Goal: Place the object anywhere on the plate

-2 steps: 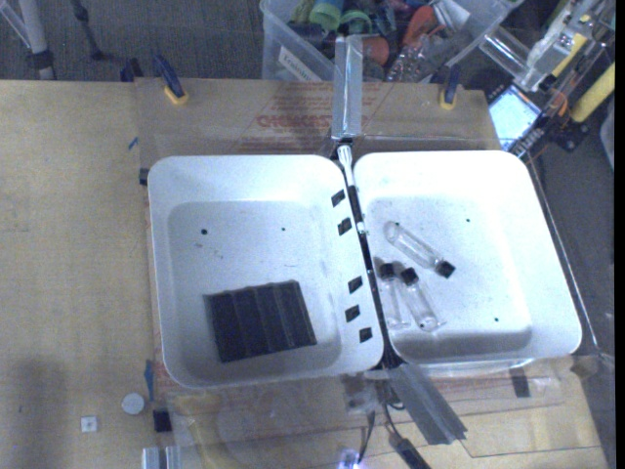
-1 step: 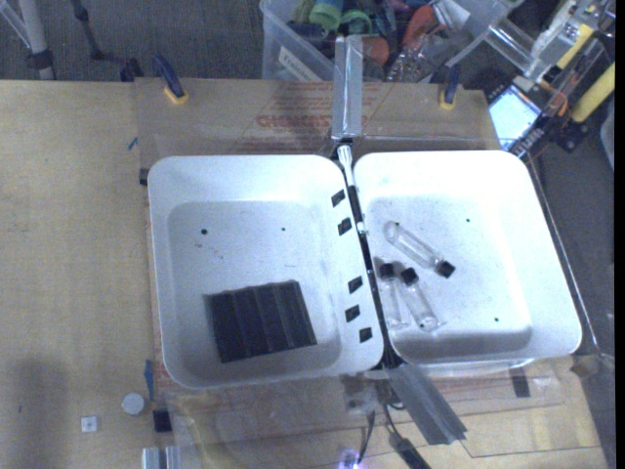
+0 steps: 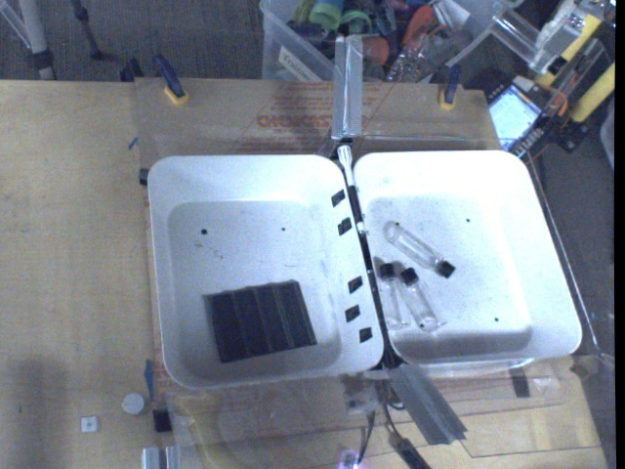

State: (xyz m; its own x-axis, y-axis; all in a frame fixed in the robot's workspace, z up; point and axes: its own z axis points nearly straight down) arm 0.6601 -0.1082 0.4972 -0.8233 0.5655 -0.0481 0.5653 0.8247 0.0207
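Two white bins, left and right, sit touching on the wooden bench. Black tabs line their shared edge. Behind them stand a metal bar, two clamps and a clear tub of coloured toys.

The clear tote of jumbled tools is cut off by the top edge; its contents are too blurred to be told apart.

A single fixed camera looks down at a slant from above the bench, framing both white bins fully.
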